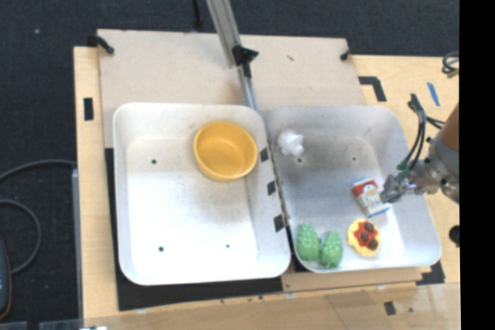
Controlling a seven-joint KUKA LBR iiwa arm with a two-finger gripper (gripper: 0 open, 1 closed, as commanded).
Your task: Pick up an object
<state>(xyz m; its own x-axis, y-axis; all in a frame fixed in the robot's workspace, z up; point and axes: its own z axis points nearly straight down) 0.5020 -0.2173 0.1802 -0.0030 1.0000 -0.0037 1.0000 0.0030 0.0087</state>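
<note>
Two bins share the bench, and your work is all in the right one. Along its near edge you have a green lumpy pair (319, 246) toward the near-left corner, and a yellow and red toy (364, 236) just beside it toward the right. A little farther in, by the right wall, lies a small red and white carton (369, 196), and the gripper (393, 188) is right against its right-hand side, reaching in over the right bin (332, 120) rim. You cannot tell from this slant whether the fingers are spread or closed, nor whether the carton sits between them, so treat it as not yet held. By my reading you are at the approach or grasp step on that carton. The next move calls for a settled closure around it, then a straight lift clear of the wall. Farther back, a white lump (291, 142) rests near the far-left corner. In the left bin (139, 189), a yellow bowl (225, 150) sits toward its far-right corner.
</note>
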